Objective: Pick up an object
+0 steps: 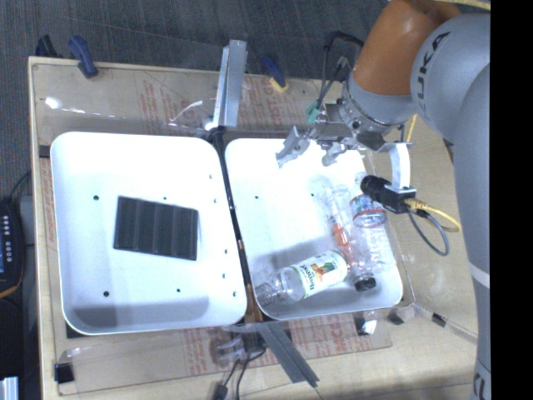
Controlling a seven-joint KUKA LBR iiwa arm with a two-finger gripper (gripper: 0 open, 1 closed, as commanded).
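Up over the far part of the right bin [250,223], hung from the grey arm [450,57] reaching in from the right: the hand [312,147], two fingers [291,148] spread apart, released, with nothing between them. Poised above bare white floor near the bin's far wall, touching none of the contents.

Well apart from the hand, down in the near half of the same bin: a clear labelled bottle [312,275] lying on its side, green and yellow label up, neck toward the near left corner, resting along the near wall. Just beside it, toward the right wall: a second bottle [368,227], also clear and on its side, blue and red label near its far end, black cap [365,284] at its near end. Between the two and partly over them: more crumpled clear plastic with an orange streak [338,227], too tangled to tell apart. All of it nearer the camera than the hand and somewhat to its right.

Over in the left bin [75,165]: a dark ribbed pad [156,227] lying flat near the middle. Clipped to the far edge of the bench [125,73]: a blue clamp [82,55].
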